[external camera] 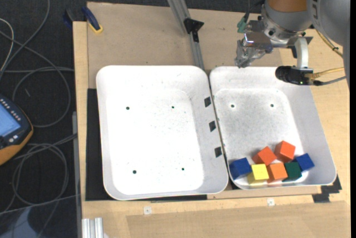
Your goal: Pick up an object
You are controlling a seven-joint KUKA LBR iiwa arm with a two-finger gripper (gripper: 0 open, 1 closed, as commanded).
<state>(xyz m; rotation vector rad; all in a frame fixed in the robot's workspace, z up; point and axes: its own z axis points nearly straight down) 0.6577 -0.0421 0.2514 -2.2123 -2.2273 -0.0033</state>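
The small bright cubes sit bunched in the near right corner of the right shallow white plastic bin [311,120]: a blue cube [240,167] on the left, a yellow cube [259,172] beside it, orange cubes [266,155] packed in the middle, a dark green cube [292,169] and another blue cube [304,162] on the right. They are touching or nearly so, which I judge makes a clean grasp awkward.

My two-finger gripper [243,59] hangs over the far rim of that bin, well apart from the pile, carrying nothing. The fingertips point down and look close together, but how wide they stand I cannot tell from here.

I would aim for the left blue cube, since it sits at the edge of the cluster with bare floor on its left. I want to travel high toward the near side, line the fingers across its free faces, then descend straight. The risk is nudging the yellow neighbour or clipping the bin wall.

The left shallow white plastic bin [150,125] lies alongside.
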